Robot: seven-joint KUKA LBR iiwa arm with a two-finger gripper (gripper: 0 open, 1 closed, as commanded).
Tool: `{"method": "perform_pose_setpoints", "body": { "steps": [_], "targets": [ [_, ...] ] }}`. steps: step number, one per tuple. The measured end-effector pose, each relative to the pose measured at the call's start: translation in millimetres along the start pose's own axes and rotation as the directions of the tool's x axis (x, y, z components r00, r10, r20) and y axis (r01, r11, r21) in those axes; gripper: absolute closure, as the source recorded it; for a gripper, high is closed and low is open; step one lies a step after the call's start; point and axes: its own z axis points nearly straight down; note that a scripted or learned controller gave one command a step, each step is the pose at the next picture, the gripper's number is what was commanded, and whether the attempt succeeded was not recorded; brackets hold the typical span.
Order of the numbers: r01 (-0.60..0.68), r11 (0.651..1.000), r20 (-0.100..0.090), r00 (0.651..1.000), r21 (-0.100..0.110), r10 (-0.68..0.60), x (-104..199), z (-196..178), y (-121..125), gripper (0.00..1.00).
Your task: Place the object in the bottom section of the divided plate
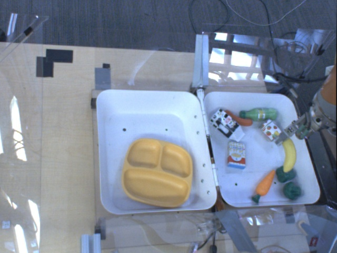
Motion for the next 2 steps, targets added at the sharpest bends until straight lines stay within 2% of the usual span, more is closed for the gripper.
{"method": "perform_pose_setpoints", "body": {
  "steps": [1,2],
  "targets": [
    [0.014,1.0,-0.002,1.0,0.0,-0.014,64,-7,-7,1.0],
    [0.13,0.991,-0.001,0.991,-0.002,-0.13,112,-55,32,1.0]
  ]
}}
